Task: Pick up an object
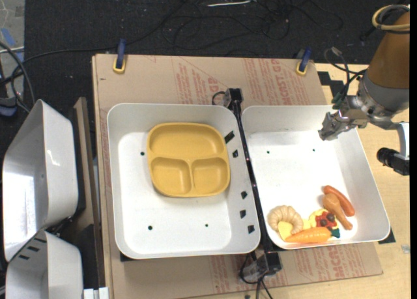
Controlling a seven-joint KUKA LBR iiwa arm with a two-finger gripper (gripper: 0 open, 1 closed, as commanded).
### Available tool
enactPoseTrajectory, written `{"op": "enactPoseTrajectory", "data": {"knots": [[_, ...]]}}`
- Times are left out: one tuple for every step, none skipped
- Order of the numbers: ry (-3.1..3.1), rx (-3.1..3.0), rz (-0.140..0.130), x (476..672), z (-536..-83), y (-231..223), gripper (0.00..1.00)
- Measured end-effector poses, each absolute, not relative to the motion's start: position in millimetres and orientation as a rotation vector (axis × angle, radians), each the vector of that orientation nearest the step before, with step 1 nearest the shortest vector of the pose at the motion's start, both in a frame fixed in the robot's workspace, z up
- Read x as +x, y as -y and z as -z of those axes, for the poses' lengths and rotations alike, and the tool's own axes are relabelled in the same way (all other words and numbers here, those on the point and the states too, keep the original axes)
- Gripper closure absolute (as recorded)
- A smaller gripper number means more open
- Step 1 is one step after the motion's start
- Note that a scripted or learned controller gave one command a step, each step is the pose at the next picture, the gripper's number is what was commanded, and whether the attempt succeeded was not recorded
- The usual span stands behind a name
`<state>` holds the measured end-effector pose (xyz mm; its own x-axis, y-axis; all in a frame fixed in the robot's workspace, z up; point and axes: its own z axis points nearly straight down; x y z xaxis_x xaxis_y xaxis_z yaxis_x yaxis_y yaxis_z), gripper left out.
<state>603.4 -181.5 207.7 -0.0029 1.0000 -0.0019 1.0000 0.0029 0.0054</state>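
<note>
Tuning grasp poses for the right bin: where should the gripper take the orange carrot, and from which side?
Grip the carrot across its thicker middle, coming straight down. It lies flat along the near wall of the right bin, crowded by other toy food behind it, so side approaches look blocked. Fingers should probably close across its short width. The gripper is at the bin's far edge.

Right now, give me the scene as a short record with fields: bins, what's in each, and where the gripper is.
left bin: yellow divided plate, three compartments
right bin: toy food heaped in the near corner, with croissant, carrot, sausages
gripper: above the right bin's far right corner, apart from the toy food
held: nothing seen
</note>
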Motion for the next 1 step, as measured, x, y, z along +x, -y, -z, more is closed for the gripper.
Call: {"op": "enactPoseTrajectory", "data": {"knots": [[-2.220, 2.213, -0.005, 604.8, -261.5, 181.7, 1.00]]}}
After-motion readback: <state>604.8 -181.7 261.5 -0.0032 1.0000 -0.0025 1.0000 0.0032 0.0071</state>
